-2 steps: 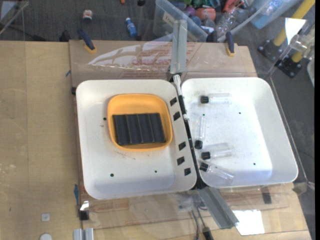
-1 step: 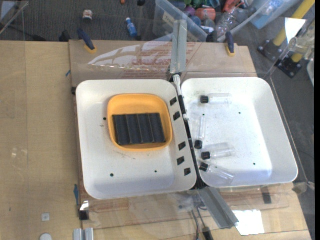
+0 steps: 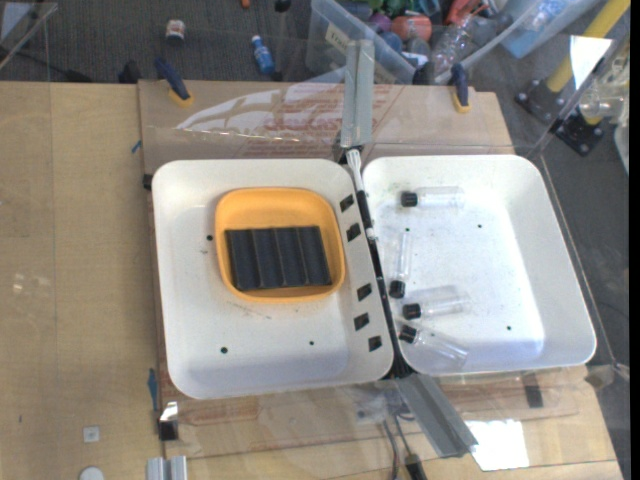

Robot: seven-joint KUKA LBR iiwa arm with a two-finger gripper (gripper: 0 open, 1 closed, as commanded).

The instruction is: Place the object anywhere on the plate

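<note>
**A:** What did we see, starting from the left?

**B:** We saw the left bin [image 3: 180, 348], white and shallow. A yellow plate [image 3: 232, 213] sat near its middle. A black ribbed block [image 3: 278, 258] lay flat on the plate, inside its rim.

**A:** And to the right?

**B:** The right bin [image 3: 530, 268] touched the left one. It held four clear vials with black caps, all lying on their sides. One vial [image 3: 432, 199] lay near the far edge. A second vial [image 3: 402, 253] lay lengthwise just beside the shared wall. A third vial [image 3: 432, 303] and a fourth vial [image 3: 435, 344] lay near the front.

**A:** Which was the task's thing?

**B:** We could not be sure. If it was the block, we judged the task done, since it lay on the plate. If it was a vial, nothing had been moved across.

**A:** How would a vial handle?

**B:** We judged it light, stiff, smooth and likely to roll or slip. We would have taken hold across the tube's middle, squeezing gently. The far vial lay well apart from the rest, so it seemed easiest.

**A:** And the pincer, apart or together?

**B:** We could not tell.
</note>
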